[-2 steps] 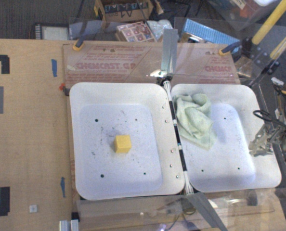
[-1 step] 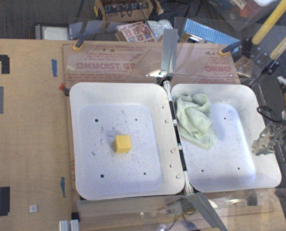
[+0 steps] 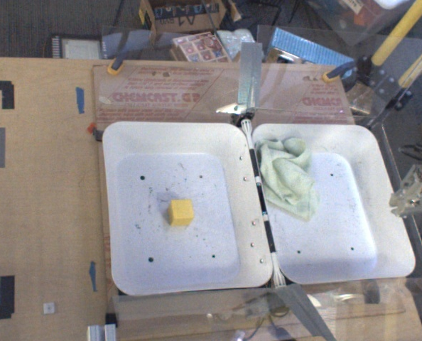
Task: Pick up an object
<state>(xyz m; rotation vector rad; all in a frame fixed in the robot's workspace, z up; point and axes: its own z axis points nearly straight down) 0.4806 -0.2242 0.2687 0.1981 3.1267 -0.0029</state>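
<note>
Nothing lifted yet: yellow block [image 3: 182, 212] sits in left bin [image 3: 126, 148], green cloth [image 3: 289, 176] in right bin [image 3: 381, 190] (gripper [image 3: 412, 196] at right edge, state unclear).

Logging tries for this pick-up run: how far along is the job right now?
Nothing looks done yet. The small yellow cube sits on the floor of the left white bin, and the crumpled pale green cloth lies in the right white bin against its left wall. The gripper is at the right bin's outer edge, holding neither. The whole approach, grasp and lift remain.
</note>
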